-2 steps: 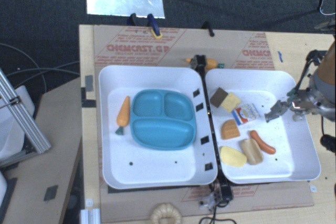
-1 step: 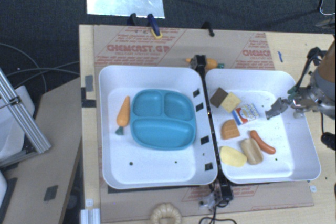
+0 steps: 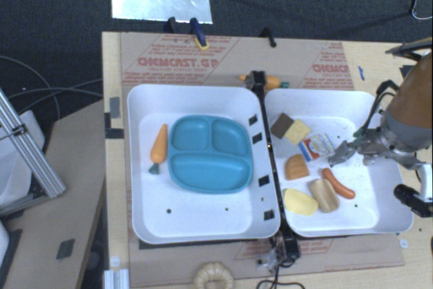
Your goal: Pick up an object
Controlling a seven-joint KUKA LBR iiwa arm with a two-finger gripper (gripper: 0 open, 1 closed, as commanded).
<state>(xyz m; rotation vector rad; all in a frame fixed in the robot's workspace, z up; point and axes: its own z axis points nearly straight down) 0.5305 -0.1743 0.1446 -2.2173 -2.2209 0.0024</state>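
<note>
The right bin [image 3: 385, 213] holds several toy foods: a brown block [image 3: 281, 125], a pale yellow block [image 3: 297, 132], a small red, white and blue packet [image 3: 316, 145], an orange-brown piece [image 3: 296, 166], a red sausage [image 3: 337, 184], a tan bun [image 3: 324, 195] and a yellow piece [image 3: 300, 202]. My gripper [image 3: 342, 152] reaches in from the right and hangs low over this bin, just right of the packet and just above the sausage. Nothing shows clearly in its grasp.
In the left bin [image 3: 145, 213] there is a blue divided plate [image 3: 210, 153], with an orange carrot [image 3: 159, 144] to its left. A black divider [image 3: 265, 152] runs between the bins. Clamps [image 3: 198, 34] sit at the cardboard's far edge.
</note>
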